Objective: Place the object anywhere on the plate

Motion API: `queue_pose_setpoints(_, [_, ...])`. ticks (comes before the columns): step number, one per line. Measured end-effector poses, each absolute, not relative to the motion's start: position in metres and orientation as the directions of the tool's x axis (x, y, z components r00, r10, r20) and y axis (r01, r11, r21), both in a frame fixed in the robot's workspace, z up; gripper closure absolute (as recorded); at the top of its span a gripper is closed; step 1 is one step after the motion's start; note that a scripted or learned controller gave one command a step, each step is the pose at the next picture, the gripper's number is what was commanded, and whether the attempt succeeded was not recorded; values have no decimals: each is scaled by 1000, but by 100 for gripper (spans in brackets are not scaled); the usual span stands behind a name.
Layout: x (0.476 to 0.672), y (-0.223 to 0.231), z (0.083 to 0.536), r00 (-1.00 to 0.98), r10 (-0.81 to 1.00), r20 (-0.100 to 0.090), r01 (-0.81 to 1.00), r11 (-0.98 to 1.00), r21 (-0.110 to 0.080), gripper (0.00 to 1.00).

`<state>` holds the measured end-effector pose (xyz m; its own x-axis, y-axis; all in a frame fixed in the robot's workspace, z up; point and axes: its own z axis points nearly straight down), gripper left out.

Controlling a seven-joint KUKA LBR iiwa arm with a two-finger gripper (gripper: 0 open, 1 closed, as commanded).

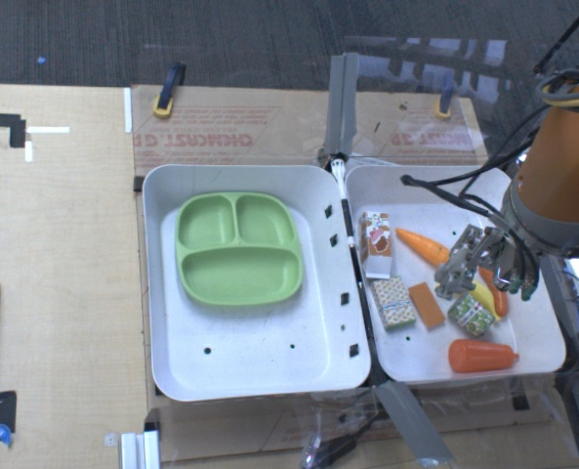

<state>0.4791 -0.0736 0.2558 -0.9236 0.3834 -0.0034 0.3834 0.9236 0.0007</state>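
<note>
From my station I take the green plate (238,248) as my landmark; it is a three-compartment plate lying in the upper part of the left bin (172,360), two small compartments on its far side and one long one on its near side; nothing rests on it; right of the plate, past the divider between the bins, the right bin (548,360) holds all the loose items; nearest the plate is a small upright carton (376,241) with a red and white face, and just below that a speckled green and white packet (394,302); further right of the plate lies an orange carrot (423,246) on a slant, and beneath it a flat orange-brown block (427,305); further still from the plate sits a green patterned packet (471,315), with a large red-orange pepper-like piece (482,356) on the near side of it; a bit of yellow and orange (495,296) shows just right of the green patterned packet, partly hidden, so I cannot name it; the gripper (465,267) hangs over the right bin, well apart from the plate, directly above the green patterned packet and beside the carrot's thick end; I cannot tell how far its jaws are parted, nor whether it has hold of anything; which item is the task's object I cannot tell; all of them lie in the right bin
</note>
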Motion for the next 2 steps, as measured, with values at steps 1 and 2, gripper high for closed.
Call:
queue_pose_setpoints(1, [478, -91, 191, -854, 521, 0, 521, 854, 0, 100])
queue_pose_setpoints(2, [479, -70, 262, -889, 458, -3, 458, 889, 1, 100])
